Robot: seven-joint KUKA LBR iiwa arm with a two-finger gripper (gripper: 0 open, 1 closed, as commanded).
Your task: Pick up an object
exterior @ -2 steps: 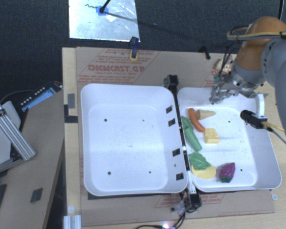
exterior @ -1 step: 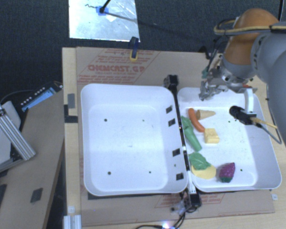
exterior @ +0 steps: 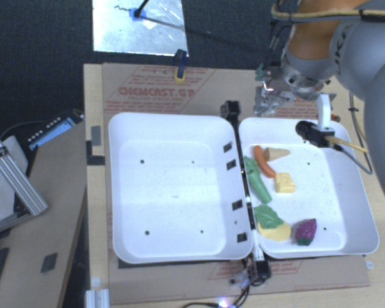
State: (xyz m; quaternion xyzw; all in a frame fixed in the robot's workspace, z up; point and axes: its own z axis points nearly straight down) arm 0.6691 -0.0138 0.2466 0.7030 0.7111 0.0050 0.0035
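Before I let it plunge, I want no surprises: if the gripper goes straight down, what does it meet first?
Probably the far rim of the right bin, not the toys; the gripper hangs over that edge, though depth is unclear.

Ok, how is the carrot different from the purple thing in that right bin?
The carrot is orange, long and thin; the purple item is short and lumpy. The carrot lies near the bin's far end, the purple item near its front edge. Both rest loose in the right bin.

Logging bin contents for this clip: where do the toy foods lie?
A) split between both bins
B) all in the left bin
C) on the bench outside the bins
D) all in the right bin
D: the carrot, cheese cube and purple piece all lie in the right bin.
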